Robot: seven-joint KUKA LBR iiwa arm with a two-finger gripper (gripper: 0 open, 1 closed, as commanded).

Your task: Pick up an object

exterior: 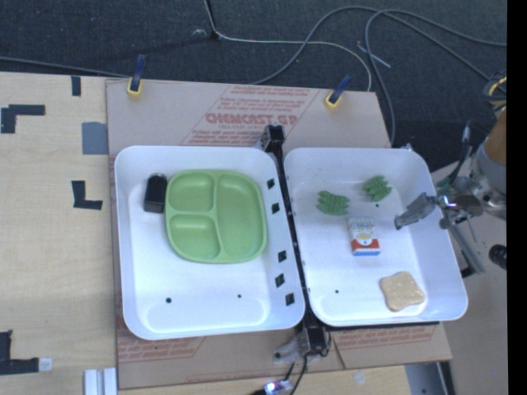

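Fingers (409,216): aperture cannot be told, nothing seen held | position: over right shallow white bin (436,245), near small red-white-blue carton (365,239) | progress: pick not yet done

A pale wooden desk (49,245) carried a cardboard sheet (247,113) held by yellow clamps (134,85); beyond lay dark carpet (99,15) crossed by grey cables (272,44).

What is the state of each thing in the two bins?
Green three-compartment plastic plate: flat, upright, left bin.
Small black block: touching the plate's left edge.
Two green leafy pieces: apart, right bin.
Small white, orange and blue carton: lying in the right bin.
Tan sponge-like piece: lying flat.
End effector: over the right bin's edge.
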